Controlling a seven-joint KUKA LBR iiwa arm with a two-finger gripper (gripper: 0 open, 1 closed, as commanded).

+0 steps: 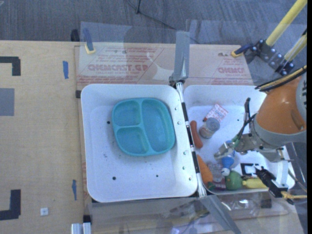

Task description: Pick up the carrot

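The carrot (204, 168) is an orange taper lying along the left wall of the right bin (234, 97), near its front corner. My gripper (227, 149) hangs low over the middle of that bin, a little to the right of and behind the carrot, above a small blue item (226, 162). The grey arm with its orange band (279, 115) reaches in from the right. Nothing shows held in the gripper.
In the right bin lie a reddish sausage (195, 133), a small can (210, 128), a red and white packet (216, 113), a green pear (234, 180) and a yellow item (254, 183). A teal divided plate (144, 126) sits in the left bin (97, 179).
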